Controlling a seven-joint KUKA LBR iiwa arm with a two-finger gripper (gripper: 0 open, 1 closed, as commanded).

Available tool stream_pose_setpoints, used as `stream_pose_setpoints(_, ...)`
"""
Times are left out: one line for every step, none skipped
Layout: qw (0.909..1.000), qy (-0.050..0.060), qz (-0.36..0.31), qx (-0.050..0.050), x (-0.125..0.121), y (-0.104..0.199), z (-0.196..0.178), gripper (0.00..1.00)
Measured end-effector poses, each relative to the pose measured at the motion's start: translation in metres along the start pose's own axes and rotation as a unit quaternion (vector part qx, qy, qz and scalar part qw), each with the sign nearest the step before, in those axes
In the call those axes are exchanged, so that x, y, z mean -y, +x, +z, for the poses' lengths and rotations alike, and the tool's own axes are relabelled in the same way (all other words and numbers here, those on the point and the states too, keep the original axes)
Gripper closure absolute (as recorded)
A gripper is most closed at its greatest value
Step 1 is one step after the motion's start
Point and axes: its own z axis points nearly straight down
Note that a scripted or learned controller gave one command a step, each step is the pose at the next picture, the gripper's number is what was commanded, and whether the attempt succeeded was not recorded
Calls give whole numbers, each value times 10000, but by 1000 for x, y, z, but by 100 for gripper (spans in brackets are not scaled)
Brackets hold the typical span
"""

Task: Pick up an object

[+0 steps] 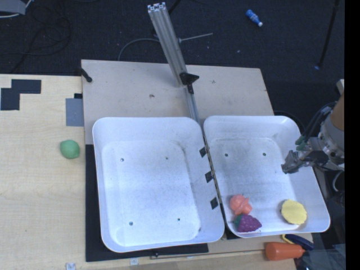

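Glossy white plastic bins [147, 129], pale wood-grain bench [34, 173], ribbed metal rail [169, 38]

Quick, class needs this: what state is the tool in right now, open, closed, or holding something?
Tool: at the right bin's right rim; open or closed cannot be told.

Two shallow white bins sat side by side: a left bin [107, 151] and a right bin [247, 128]. The right bin held three toys near its lower edge: one orange-pink toy [241, 203], one purple toy [248, 223] touching it, and one yellow disc [293, 211]. Outside the bins there was one green ball [70, 149] at the left of the frame, one orange carrot-like toy [284, 250] at the bottom right, and one small blue object [253, 18] at the top.
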Motion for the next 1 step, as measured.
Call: stream_pose_setpoints(10000, 20, -20, -7, -16, 47, 13, 100)
